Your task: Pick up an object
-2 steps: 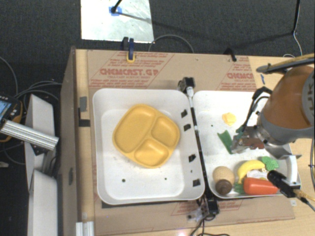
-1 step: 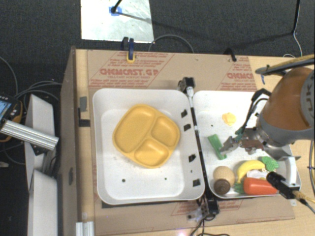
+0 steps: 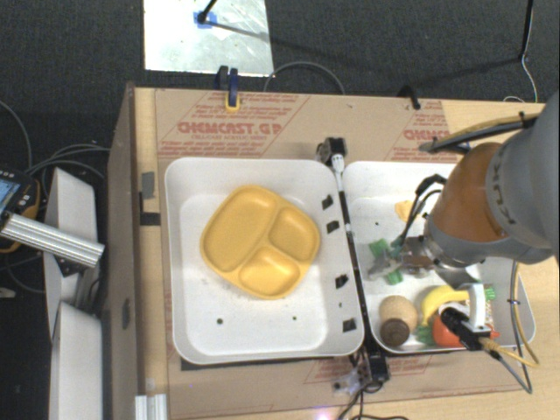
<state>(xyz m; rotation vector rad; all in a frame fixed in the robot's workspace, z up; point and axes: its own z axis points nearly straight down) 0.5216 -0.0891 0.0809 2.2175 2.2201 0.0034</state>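
The grey arm [image 3: 516,191] reaches in from the right edge and bends downward toward the lower left. Its orange band [image 3: 468,198] sits just above the wrist. The gripper [image 3: 398,259] hangs low at the arm's left end, pointing down and left.

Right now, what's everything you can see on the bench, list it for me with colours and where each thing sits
Bins: two, white, side by side on the bench.
Divided plate: one, yellow, middle of the left bin.
Green pieces: a few, green, right bin, beside the claw.
Round ball: one, tan and brown, front of the right bin.
Banana: one, yellow, right of the ball.
Red item: one, red-orange, front right corner, too small to identify.
Clamp: one, blue and yellow, back edge of the bench.
Arm: one, grey with orange band, over the right bin.
Claw: one, dark, low among the green pieces.
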